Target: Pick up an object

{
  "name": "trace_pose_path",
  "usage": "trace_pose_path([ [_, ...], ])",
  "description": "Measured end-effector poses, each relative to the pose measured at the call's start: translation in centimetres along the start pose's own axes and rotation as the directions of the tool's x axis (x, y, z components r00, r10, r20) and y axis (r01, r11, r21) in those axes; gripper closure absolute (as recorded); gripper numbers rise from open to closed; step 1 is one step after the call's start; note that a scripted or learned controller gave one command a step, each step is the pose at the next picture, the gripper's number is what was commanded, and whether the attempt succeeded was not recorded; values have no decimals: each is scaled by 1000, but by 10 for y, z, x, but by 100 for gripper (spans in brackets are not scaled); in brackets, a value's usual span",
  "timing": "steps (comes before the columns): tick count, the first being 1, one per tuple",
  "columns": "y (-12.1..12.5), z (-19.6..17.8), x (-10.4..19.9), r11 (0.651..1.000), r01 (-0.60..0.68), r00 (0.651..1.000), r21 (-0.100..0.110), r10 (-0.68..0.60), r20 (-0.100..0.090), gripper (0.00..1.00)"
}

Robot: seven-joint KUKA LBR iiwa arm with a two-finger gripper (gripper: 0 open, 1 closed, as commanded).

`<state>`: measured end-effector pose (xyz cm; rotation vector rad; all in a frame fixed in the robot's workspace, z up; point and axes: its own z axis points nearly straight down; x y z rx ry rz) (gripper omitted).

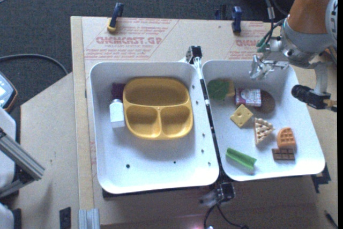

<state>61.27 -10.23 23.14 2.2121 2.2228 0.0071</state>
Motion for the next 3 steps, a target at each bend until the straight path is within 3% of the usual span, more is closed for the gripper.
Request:
trace_pose_path([
  [1,12,18,11,1000,-3,1000,4,3,1,100],
  [2,19,0,10,1000,-4,1000,2,4,1,100],
  [3,12,11,20,1000,-4,1000,10,4,-1,100],
])
